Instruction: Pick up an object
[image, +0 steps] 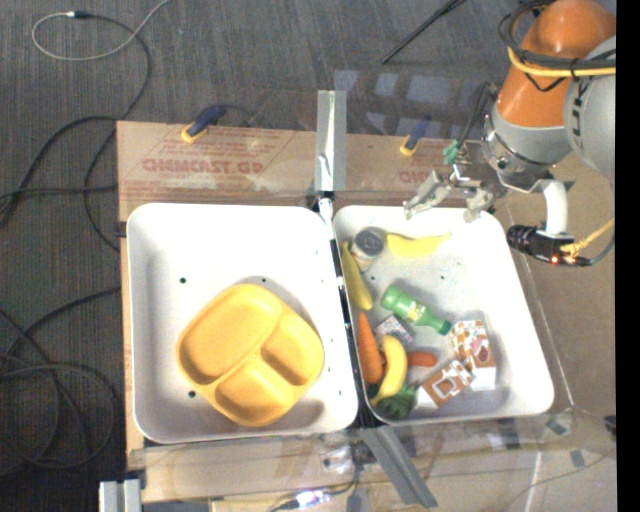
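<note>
A brown cardboard-covered bench carries two shallow white bins side by side, touching along the middle: the left bin and the right bin, with two clamps at its back edge.

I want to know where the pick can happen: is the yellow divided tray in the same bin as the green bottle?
No: the yellow tray lies in the left bin, the green bottle in the right bin.
</note>
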